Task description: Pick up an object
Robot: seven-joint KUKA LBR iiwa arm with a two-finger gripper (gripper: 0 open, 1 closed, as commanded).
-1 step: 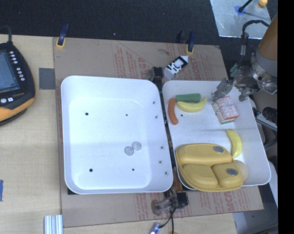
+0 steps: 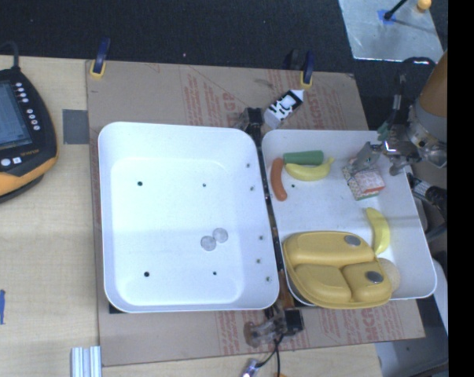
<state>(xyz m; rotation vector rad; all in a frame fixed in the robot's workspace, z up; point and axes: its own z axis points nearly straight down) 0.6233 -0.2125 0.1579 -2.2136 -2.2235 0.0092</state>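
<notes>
Under the gripper [image 2: 372,157] lies a small red and white packet [image 2: 366,183]. It is the closest thing to grab, so my guess is that the packet is the thing to pick up. It rests flat on the floor of the right bin [image 2: 323,206], a bit tilted. The gripper sits just above the packet's far edge, very near it or maybe touching. Nothing is lifted yet. The view does not let me tell if the gripper is spread wide or pinched together.

The arm [image 2: 429,100] comes in from the right of the packet. It likely does so because that side is nearest to its base.

Just below the packet is a yellow banana [image 2: 379,230]. It is near but apart, so it should not get in the way. To the left of the packet are a green thing [image 2: 303,157] and a curved yellow thing [image 2: 309,170], touching each other. Further left of the packet is an orange sausage shape [image 2: 278,179] by the bin wall. Below the packet, past the banana, sits a big yellow toy [image 2: 335,269] with 2 grey spots on top.

Well to the left of the packet is the left bin [image 2: 174,203]. It holds 2 small round discs [image 2: 214,239], side by side and touching. The bins keep things from sliding off the bench.
</notes>
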